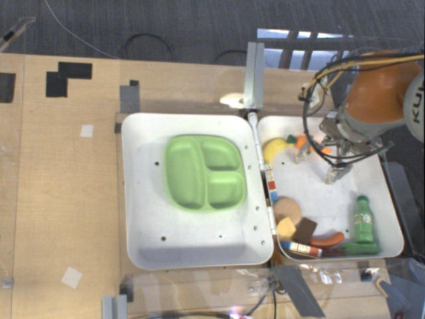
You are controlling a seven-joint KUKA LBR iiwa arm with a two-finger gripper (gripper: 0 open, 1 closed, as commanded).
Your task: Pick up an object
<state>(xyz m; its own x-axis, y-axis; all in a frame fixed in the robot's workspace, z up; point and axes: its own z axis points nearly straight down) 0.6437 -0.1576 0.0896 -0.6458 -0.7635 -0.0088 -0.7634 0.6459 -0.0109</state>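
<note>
Several small things are lying in the right bin [393, 243], the gripper [335, 173] is hovering above them, whether clenched I cannot tell, and the green bottle [362, 222] near the right wall, probably light, stiff and slippery, is looking easiest taken across its body.

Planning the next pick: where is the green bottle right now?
The green bottle stands in the right bin, near its right wall at the front corner, just right of the red sausage.
</note>
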